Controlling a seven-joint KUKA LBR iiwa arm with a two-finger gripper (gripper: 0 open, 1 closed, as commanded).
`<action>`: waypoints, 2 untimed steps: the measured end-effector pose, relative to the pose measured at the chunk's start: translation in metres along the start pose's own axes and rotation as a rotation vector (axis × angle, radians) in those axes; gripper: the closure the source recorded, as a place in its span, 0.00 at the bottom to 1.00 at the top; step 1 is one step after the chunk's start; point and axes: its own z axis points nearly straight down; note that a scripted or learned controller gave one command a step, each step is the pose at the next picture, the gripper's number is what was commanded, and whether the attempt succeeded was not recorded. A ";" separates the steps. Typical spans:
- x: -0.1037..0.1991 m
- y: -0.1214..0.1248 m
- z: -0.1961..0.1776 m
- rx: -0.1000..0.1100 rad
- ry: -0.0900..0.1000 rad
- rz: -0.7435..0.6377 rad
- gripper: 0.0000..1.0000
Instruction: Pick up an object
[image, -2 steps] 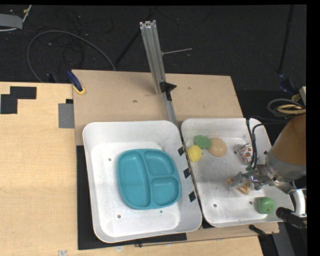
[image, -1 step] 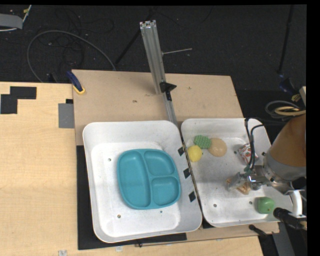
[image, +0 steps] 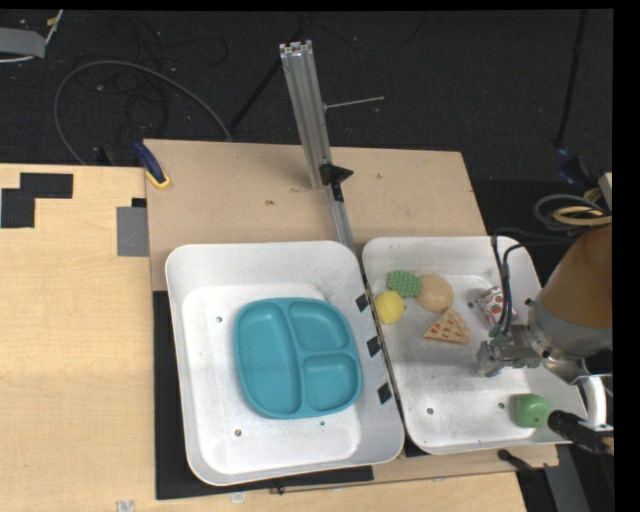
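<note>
The bench (image: 400, 190) is bare pale board and carries two shallow white bins. The left bin (image: 200, 290) holds a teal divided tray (image: 297, 355), smooth moulded plastic with rounded corners and three compartments. The right bin (image: 440, 410) holds the candidate objects.

The arm (image: 585, 290), grey with an orange band, enters from the right and sits low over the right bin's right half. Its gripper (image: 497, 355) is just above the bin floor on bare white surface, with nothing visible between its fingers; whether the claw is open or closed cannot be told.

Objects, clustered in the bin's upper left: a tan wedge (image: 447, 328), flat and triangular, nearest the gripper; a beige rounded piece (image: 435, 293); a green knobbly piece (image: 404, 282); a small yellow ball-like piece (image: 390, 308). A green rounded item (image: 530, 408) lies apart, near the lower right rim.

Judgement: the wedge is flat and offers little height; the isolated green item appears the cleaner target, free of neighbours. Centre the claw over one object before descending.
</note>
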 end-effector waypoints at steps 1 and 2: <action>-0.004 0.001 -0.063 0.004 -0.011 -0.002 1.00; -0.009 0.000 -0.125 0.003 -0.012 -0.003 1.00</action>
